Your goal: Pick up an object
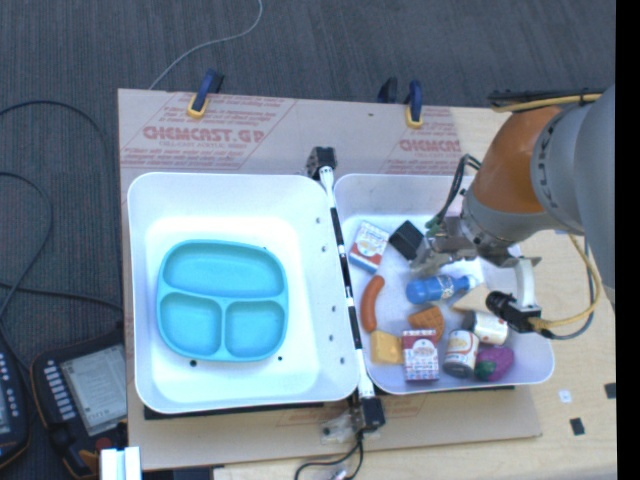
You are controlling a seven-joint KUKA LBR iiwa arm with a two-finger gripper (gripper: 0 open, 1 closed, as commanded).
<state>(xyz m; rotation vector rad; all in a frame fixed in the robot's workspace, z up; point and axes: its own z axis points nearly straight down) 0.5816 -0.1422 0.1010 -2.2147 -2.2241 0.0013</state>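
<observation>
The right bin (540,368) holds a jumble of small items. A blue bottle (437,288) lies on its side in the middle, with a black block (407,238) behind it. A red sausage (372,301) lies along the left wall near a red and white packet (368,245). My gripper (438,255) hangs low over the bin, just behind the blue bottle and right of the black block. Nothing is visibly held in it. The grey arm with its orange band (510,173) reaches in from the right.
The left bin (150,368) holds a blue divided plate (222,300). At the right bin's front lie an orange cube (386,346), a red and white box (420,356), a small can (460,352), a purple item (495,360) and a white cup (490,326). Clamps (412,103) sit at the board's back edge.
</observation>
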